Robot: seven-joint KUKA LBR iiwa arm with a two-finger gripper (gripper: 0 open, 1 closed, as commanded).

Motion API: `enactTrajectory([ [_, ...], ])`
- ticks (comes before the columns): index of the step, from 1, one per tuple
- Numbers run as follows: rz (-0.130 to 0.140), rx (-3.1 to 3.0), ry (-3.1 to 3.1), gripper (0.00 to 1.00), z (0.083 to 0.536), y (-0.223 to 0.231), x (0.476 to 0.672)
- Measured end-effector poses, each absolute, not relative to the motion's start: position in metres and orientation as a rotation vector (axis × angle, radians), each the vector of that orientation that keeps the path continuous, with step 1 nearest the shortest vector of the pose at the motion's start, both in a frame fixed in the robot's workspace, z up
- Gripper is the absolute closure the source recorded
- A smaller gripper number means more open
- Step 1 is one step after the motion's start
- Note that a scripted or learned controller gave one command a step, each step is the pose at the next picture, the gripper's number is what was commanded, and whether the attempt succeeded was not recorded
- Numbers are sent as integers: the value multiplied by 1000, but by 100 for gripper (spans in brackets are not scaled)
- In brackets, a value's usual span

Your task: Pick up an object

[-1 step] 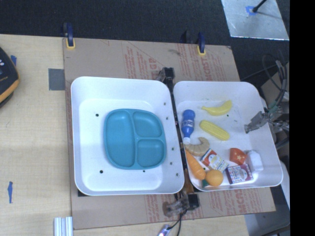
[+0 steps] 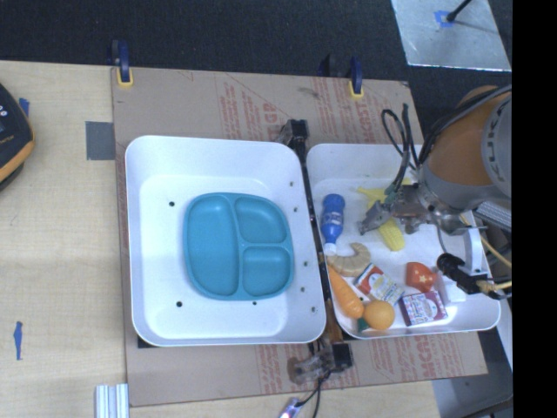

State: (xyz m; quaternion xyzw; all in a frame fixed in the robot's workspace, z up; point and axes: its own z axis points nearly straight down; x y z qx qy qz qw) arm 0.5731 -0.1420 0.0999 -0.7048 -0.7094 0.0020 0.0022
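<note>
Gripper [image 2: 380, 219] sat low in right bin [image 2: 341, 159], finger spread unclear, grasp not visible; yellow corn [image 2: 392, 234] lay just right-below it, tilted diagonally.

Light was even and fairly bright, glaring off the left white bin [image 2: 148, 233]. Shadows were soft and short. The whole picture was slightly soft and grainy.

A pale wooden bench [image 2: 52, 259] topped with brown cardboard [image 2: 218, 111] stands on dark carpet [image 2: 218, 16].
</note>
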Motion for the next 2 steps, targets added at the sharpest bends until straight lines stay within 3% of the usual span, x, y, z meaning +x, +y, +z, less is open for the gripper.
enactTrajectory([
  [1, 7, -2210, -2228, 100, 111, -143, 574],
  [2, -1, -2215, -2225, 100, 193, -89, 620],
])
